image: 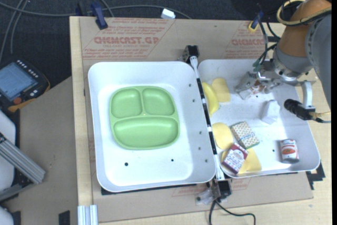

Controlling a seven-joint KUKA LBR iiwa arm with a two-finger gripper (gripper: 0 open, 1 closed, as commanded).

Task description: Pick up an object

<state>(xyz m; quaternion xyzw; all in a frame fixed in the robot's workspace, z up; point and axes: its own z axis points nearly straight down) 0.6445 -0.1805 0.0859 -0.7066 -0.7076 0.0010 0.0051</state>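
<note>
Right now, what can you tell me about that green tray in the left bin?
The green tray is a pale green divided plate, plastic by the look of it, with rounded corners. It has three compartments: two smaller ones at the far side and one wide one at the near side, all bare. It lies flat, right side up, roughly in the middle of the left white bin, resting on the bin's floor. Nothing else touches it.
</note>
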